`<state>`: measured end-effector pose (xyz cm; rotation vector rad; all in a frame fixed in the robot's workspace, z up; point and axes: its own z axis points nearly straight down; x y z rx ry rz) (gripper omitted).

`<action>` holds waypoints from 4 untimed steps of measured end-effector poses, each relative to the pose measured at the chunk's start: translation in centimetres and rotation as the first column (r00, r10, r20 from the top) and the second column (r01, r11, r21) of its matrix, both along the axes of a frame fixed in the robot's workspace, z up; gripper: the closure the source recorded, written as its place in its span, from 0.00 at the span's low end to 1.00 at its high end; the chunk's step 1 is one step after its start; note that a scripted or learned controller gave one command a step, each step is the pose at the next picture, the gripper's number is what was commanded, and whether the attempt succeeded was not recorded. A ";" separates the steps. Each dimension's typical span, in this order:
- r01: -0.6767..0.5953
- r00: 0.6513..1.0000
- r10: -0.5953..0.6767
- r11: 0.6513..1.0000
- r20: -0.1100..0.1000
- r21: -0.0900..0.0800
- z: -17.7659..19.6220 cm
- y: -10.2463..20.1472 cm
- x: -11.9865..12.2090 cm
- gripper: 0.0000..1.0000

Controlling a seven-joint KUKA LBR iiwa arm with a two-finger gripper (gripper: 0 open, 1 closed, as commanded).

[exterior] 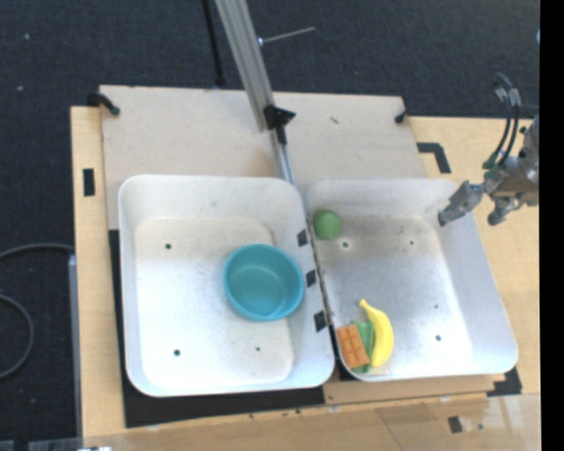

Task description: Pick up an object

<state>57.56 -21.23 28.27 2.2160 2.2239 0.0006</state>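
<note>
In the right bin a green ball lies near the far left corner. A yellow banana and an orange block rest together at the near left corner. A blue bowl sits in the left bin, toward its right side. My gripper hangs over the right bin's far right corner, well away from all the objects. Its two fingers are spread apart with nothing between them.
A slanted metal pole rises from the gap between the bins at the back. Both bins stand on a wooden bench with black brackets at its corners. Cables lie on the dark floor to the left.
</note>
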 end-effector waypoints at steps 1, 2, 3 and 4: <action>0.000 1.000 0.000 1.000 0.000 0.000 0.0 0.0 0.0 0.00; 0.004 1.000 -0.004 1.000 -0.002 -0.001 -4.1 -0.1 -0.5 0.00; 0.004 1.000 -0.004 1.000 -0.007 0.000 -10.4 -0.3 -1.0 0.00; 0.004 1.000 -0.004 1.000 -0.007 0.000 -16.3 -0.5 -1.9 0.00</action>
